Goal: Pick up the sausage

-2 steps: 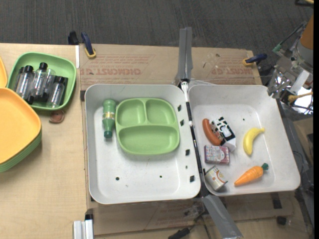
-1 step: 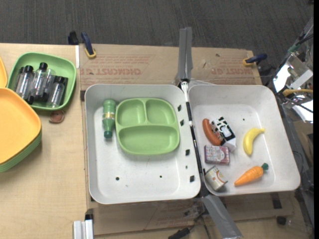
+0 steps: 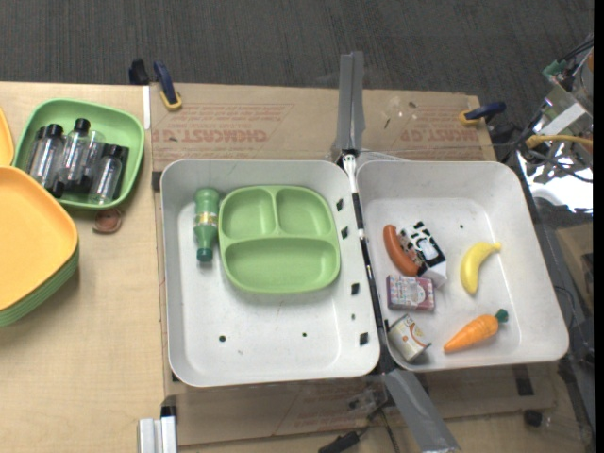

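Note:
The sausage (image 3: 399, 250), a reddish-orange link, lies in the right bin (image 3: 528, 215) near its left wall, slanting from upper left to lower right. A black-and-white toy cow (image 3: 421, 244) rests against its right side. Just below its lower end sits a small pink carton (image 3: 411, 293).
In the right bin also lie a banana (image 3: 477, 264), a carrot (image 3: 475, 332) and a small white carton (image 3: 409, 338). The left bin (image 3: 189, 338) holds a green divided plate (image 3: 279, 238) and a green bottle (image 3: 206, 223). A green tray of bottles (image 3: 79, 151) and orange plates (image 3: 33, 248) sit at far left.

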`<state>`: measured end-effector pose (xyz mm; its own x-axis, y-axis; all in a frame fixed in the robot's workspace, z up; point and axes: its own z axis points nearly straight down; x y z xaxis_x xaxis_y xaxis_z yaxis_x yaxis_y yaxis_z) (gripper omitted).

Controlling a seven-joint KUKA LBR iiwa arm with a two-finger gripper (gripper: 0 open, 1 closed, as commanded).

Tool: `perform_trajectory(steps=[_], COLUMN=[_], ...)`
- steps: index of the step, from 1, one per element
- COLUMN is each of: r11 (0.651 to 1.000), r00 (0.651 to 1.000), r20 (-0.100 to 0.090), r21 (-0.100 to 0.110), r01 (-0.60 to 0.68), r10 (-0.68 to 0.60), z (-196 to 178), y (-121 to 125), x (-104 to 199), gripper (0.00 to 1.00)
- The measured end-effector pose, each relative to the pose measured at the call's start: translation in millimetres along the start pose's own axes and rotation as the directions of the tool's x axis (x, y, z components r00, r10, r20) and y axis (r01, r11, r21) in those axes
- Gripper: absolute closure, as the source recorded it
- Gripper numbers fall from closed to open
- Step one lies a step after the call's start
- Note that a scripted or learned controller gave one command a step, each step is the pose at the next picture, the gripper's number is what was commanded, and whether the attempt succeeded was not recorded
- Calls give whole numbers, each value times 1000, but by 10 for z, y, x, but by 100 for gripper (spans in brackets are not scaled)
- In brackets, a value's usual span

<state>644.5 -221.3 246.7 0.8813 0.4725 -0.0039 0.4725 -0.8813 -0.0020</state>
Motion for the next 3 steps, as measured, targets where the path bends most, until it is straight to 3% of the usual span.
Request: perform_trajectory(steps=[1, 3], r11=[976, 978], r00=[976, 978], r20=[0, 10], r21=[0, 3], r01=[-219, -209], r10=[219, 209], z=[-187, -329], y=[19, 3], x=[19, 29], gripper=[100, 100])
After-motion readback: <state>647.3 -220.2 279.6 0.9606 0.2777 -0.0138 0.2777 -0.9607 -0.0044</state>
